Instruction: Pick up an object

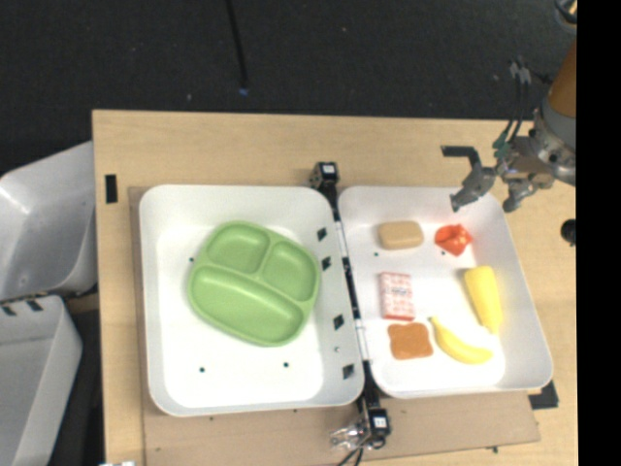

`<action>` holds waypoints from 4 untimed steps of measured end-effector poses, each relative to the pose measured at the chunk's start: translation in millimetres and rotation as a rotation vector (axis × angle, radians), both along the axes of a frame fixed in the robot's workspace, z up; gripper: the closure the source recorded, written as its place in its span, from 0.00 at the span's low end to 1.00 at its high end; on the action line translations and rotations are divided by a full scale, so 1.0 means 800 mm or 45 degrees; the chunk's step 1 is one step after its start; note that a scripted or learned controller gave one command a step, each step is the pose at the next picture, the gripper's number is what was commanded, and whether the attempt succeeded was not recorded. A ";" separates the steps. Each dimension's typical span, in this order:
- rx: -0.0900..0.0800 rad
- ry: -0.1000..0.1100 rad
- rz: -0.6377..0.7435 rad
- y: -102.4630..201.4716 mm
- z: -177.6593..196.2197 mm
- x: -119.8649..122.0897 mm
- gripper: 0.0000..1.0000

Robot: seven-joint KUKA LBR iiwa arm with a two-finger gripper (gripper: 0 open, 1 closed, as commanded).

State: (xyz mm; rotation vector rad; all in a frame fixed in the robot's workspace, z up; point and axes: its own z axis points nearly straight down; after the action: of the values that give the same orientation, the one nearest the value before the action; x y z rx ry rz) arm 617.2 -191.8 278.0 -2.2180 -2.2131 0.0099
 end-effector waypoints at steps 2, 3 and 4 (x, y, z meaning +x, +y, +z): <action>-0.003 -0.007 0.001 -0.003 -0.070 0.001 0.00; -0.004 -0.008 -0.004 -0.006 -0.147 0.008 0.00; -0.008 -0.016 -0.005 -0.009 -0.209 0.009 0.00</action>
State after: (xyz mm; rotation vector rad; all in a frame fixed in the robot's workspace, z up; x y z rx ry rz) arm 624.2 -198.8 111.1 -2.2317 -2.2182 0.0025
